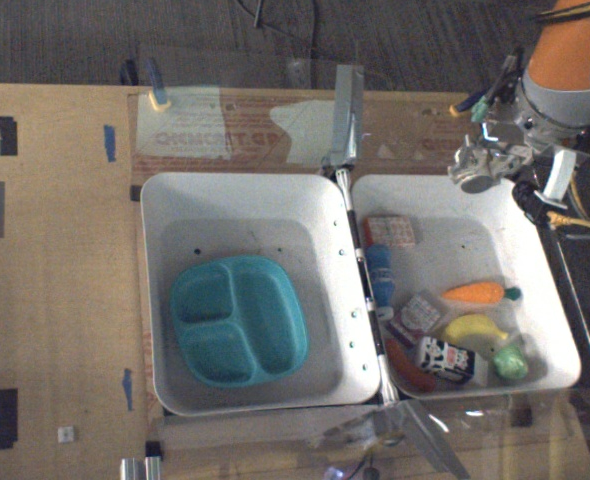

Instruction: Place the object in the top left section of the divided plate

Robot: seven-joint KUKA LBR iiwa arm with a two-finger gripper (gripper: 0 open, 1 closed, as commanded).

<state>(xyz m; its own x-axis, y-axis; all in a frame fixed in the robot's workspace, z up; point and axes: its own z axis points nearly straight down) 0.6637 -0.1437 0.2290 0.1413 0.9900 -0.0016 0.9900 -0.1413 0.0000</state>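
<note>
My arm (pixel 575 53) is orange at the band and grey below it, and my claw (pixel 485 166) is silvery metal with black cabling and a touch of green. The table (pixel 55 268) is pale tan wood, marked with black corner brackets and short strips of blue tape. Both bins are white: the left bin (pixel 165 218) carries a teal divided plate (pixel 237 320), plain and unpatterned. In the right bin (pixel 535 258) I see an orange carrot (pixel 475 293) with a dark green tip, a yellow banana (pixel 475 332), a light green piece (pixel 511 364), a blue bottle (pixel 379 274), a pinkish-red checked packet (pixel 390 231), and a black-and-white carton (pixel 445 360).
</note>
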